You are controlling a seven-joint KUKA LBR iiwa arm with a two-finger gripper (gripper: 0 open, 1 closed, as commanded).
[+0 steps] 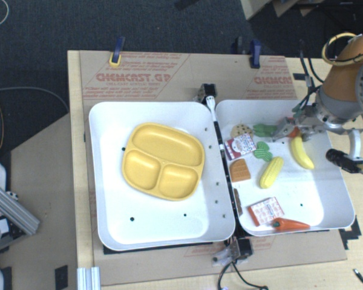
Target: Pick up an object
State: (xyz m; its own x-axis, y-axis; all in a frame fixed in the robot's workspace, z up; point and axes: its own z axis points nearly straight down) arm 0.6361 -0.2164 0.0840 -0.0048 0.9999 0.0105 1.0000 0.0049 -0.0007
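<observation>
Currently the likeliest pick target is the banana [301, 152], lying in the upper right of the right bin [333, 207], just below the gripper [297, 130]. Gripper sits low over the bin's back edge, near the banana's top end and the green leafy piece [265, 129]; finger state can't be told from this angle, nothing visibly held. Other candidates in the same bin: corn cob [271, 171], cookie [241, 129], two red-and-white packets [243, 144], brown cracker [239, 170], carrot [289, 225] at the front. Left bin [109, 210] holds just a yellow divided plate [163, 161]. Judged step: approach/descent, grasp not confirmed. Next move needs jaws straddling the banana across its narrow width, closing, then a lift to verify
</observation>
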